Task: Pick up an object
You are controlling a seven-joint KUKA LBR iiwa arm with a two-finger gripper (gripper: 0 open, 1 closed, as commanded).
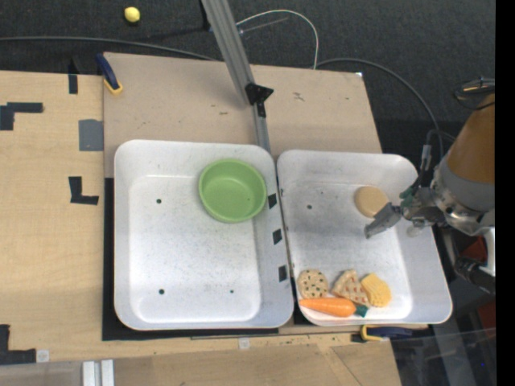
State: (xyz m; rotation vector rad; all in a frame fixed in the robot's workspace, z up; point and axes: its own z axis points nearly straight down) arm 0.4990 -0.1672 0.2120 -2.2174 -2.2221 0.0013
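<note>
Bowl (232, 190): plain green, no label.

Just beside your gripper (385, 220) sits a tan round piece (371, 201), the nearest obstacle. Below the gripper, a cookie (312, 283), carrot (327, 305) and yellow piece (376, 289) crowd the bin's (338, 167) front edge. Leftward, bare floor lies open.

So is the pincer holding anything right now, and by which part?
Nothing is visibly held. The pincer sits over the right bin, just beside the tan round piece, and no object shows between its fingers.
</note>
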